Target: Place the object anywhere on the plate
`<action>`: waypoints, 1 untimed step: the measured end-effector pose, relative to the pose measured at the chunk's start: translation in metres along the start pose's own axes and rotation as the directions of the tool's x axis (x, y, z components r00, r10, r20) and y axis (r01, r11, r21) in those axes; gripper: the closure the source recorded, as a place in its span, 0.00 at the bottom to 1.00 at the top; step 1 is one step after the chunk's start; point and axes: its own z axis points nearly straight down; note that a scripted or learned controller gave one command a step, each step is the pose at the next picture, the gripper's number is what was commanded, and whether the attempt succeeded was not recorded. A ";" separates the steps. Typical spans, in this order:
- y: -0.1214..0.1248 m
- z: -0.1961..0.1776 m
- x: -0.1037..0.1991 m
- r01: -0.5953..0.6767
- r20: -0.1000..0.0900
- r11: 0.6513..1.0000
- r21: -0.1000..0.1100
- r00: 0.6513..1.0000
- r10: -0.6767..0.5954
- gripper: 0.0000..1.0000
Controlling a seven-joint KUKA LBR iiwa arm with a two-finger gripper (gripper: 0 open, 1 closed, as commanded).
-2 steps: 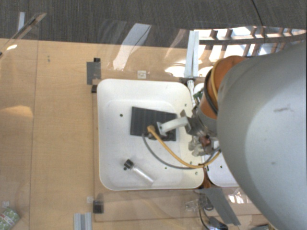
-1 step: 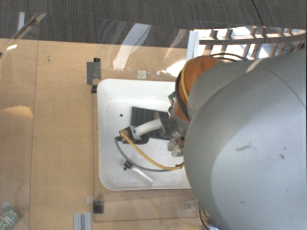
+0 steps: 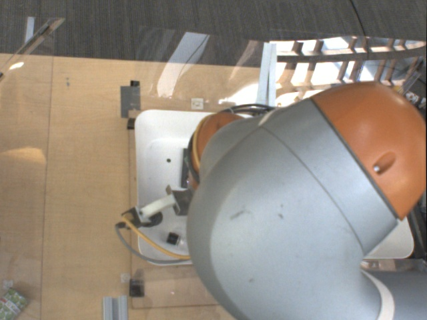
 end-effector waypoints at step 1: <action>-0.034 0.000 0.013 -0.151 -0.002 0.989 -0.003 0.989 0.151 1.00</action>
